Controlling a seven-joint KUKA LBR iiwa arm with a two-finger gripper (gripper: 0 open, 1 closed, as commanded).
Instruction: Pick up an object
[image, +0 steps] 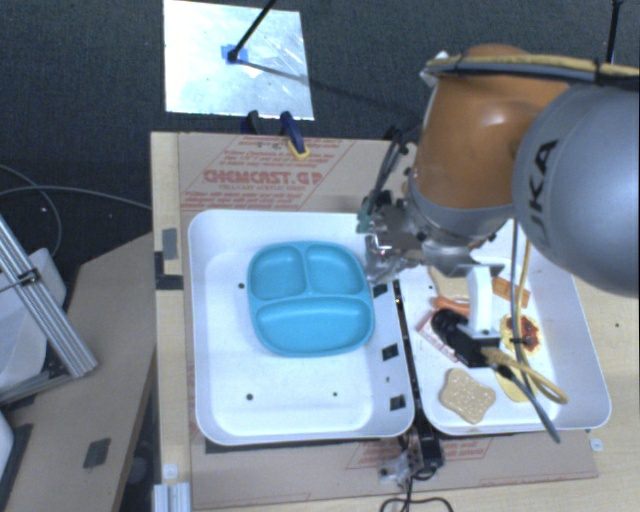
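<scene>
My gripper (383, 258) hangs over the inner wall between the two bins, at the right rim of a blue divided plate (308, 298) that lies in the left bin (225, 400). The big grey and orange arm covers the top of the right bin (590, 395). In that bin lie a tan round cracker (467, 395) at the front, a thin orange stick (450, 302), a small orange piece (520, 293), a red-brown and yellow piece (524, 332) and a pale yellow piece (513, 386). Nothing shows held under the gripper.
A cardboard sheet (270, 175) lies under the bins, with a blue clamp (292, 133) at its back edge and a shiny square plate (238, 58) behind it. A metal frame (40, 310) stands at the left.
</scene>
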